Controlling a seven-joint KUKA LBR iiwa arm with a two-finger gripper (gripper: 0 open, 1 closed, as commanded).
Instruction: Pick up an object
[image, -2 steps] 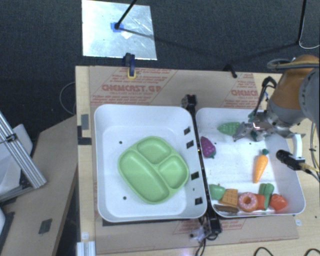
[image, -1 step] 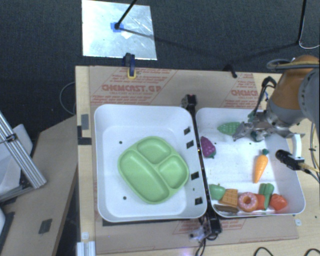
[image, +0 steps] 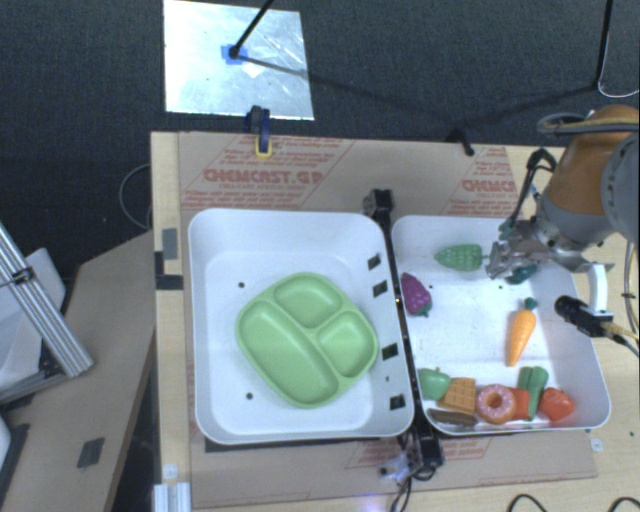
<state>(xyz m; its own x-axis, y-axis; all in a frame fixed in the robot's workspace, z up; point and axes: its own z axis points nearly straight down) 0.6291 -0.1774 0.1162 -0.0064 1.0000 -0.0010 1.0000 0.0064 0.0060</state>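
While the arm (image: 590, 180) leans in from the right, we've got two white bins sitting side by side on the tabletop (image: 300, 170). Left bin (image: 215, 250) holds just one thing: a light green divided plate (image: 306, 338) with three compartments, lying flat near the middle.

Right bin (image: 590, 385) is where all the toy food is. Up near the far end there's a green bumpy veggie (image: 459, 257), looks like a pickle or corn maybe, we can't say for sure. A purple eggplant-ish piece (image: 415, 295) sits close to the bin's left wall. An orange carrot (image: 519, 335) with a green top lies roughly in the middle, apart from the rest. Along the near edge there's a whole cluster packed together: a green piece (image: 434, 381), a waffle-looking thing (image: 460, 395), a pink donut (image: 495, 402), another green bit (image: 533, 379) and a red-orange one (image: 556, 403).

The pincer (image: 510, 262) hangs low over the far right part of that bin, just beside the green bumpy veggie. Honestly we can't tell how far apart its fingers are, it's too small and cluttered, and we don't see anything gripped in it.
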